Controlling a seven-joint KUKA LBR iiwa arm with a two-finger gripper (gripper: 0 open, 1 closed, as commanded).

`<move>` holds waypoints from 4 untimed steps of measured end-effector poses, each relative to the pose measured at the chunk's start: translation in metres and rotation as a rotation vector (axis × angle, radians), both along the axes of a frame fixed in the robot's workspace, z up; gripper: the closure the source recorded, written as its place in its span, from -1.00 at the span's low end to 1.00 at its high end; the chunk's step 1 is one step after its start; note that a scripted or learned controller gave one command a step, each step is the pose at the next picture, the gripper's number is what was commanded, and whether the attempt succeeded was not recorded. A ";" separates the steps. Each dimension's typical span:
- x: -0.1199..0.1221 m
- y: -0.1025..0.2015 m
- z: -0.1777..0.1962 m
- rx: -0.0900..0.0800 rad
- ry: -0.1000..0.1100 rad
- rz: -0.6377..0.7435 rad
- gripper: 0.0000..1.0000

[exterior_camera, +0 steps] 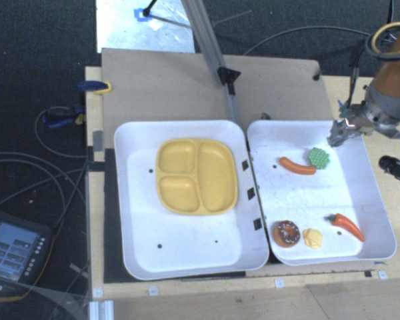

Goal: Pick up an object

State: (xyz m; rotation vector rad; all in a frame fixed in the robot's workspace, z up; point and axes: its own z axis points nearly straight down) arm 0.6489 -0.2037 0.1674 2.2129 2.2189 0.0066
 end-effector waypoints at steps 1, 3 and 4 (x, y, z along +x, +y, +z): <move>0.010 0.004 0.049 0.000 0.000 0.006 1.00; 0.014 0.044 0.107 0.002 0.005 0.008 1.00; 0.009 0.100 0.093 0.004 0.008 0.008 1.00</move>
